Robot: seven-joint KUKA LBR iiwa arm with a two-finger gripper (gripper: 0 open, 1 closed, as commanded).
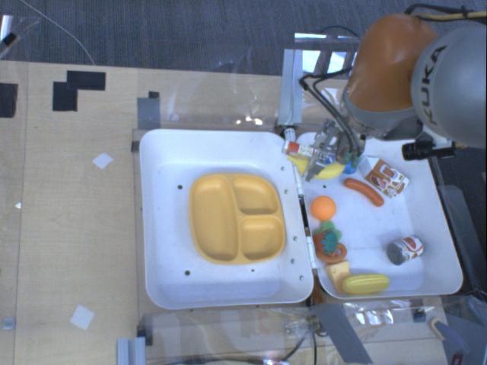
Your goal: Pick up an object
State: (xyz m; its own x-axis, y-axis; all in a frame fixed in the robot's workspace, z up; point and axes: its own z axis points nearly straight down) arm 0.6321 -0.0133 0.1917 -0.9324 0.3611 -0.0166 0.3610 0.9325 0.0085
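Observation:
My gripper (326, 154) hangs low over the back left corner of the right bin (426, 238), under the orange wrist band. Right beneath it lies a yellow banana-like piece (326, 172), with a small red-and-yellow item (297, 150) to its left and a blue bit (351, 160) to its right. Whether the gripper touches any of them is hidden by its own body. Further forward lie a red sausage (364, 191), an orange ball (323, 207) and a red-white snack packet (385, 179).
A yellow divided plate (237, 217) sits in the left bin (163, 204). In the right bin's front part are a grey can (404, 249), a yellow lemon shape (365, 283), a green-and-red toy (329, 242) and a tan block (338, 270). The arm covers the back right.

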